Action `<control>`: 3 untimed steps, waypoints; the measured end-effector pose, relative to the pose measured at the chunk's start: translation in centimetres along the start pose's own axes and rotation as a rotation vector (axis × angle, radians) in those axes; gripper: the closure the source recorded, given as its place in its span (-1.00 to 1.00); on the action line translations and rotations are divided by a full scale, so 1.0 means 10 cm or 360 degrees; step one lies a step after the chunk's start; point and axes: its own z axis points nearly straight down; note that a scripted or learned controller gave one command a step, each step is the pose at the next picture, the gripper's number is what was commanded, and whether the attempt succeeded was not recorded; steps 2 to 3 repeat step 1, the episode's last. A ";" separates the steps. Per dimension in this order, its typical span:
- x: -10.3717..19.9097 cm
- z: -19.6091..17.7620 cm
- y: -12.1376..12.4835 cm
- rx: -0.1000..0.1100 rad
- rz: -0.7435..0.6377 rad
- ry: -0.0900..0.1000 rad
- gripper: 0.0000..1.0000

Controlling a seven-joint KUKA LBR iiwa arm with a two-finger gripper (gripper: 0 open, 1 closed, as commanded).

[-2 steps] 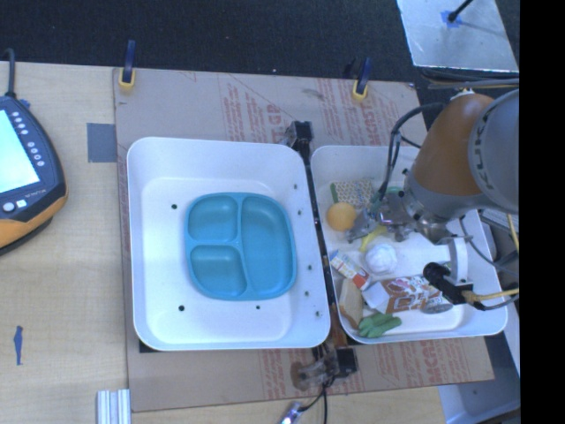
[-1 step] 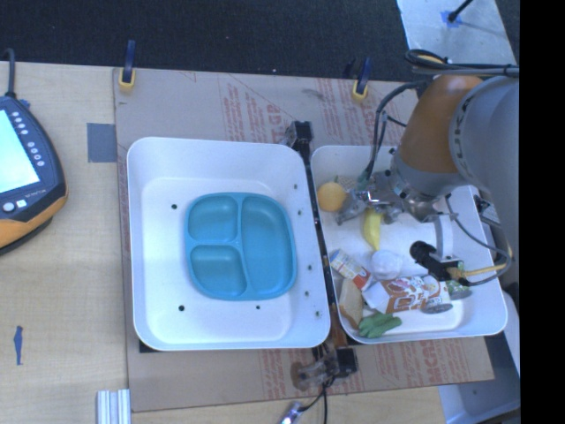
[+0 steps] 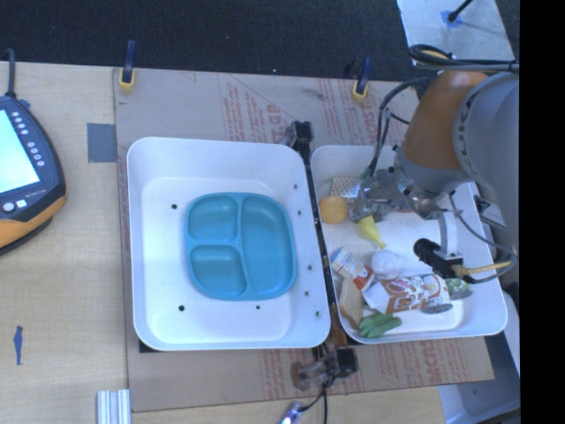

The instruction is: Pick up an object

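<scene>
The right bin (image 3: pixel 481 321) holds a jumble of small objects. A yellow-orange ball (image 3: pixel 333 209) lies near its left wall, with a yellow cone-shaped piece (image 3: pixel 371 230) just right of it. Below them lie a white crumpled lump (image 3: pixel 387 261), a red-and-white packet (image 3: pixel 411 295) and a green item (image 3: pixel 380 325). My gripper (image 3: pixel 369 205) hangs low over the bin's upper left part, right beside the ball and just above the yellow piece. The grey arm with its orange band (image 3: pixel 446 113) hides the bin's upper right part. I see nothing held between the fingers.
The left bin (image 3: pixel 154 321) carries a blue divided plate (image 3: pixel 240 246) in its middle. A black cable and connector (image 3: pixel 439 256) trail over the right bin's right side. A tablet-like pendant (image 3: pixel 22 170) lies at the bench's left edge. Clamps stand at the cardboard's back edge.
</scene>
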 end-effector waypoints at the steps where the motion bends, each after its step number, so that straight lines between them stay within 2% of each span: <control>1: 0.65 -0.90 -0.37 -0.0007 0.0003 0.0003 1.00; 3: 0.65 -0.90 -0.37 -0.0007 0.0003 0.0003 1.00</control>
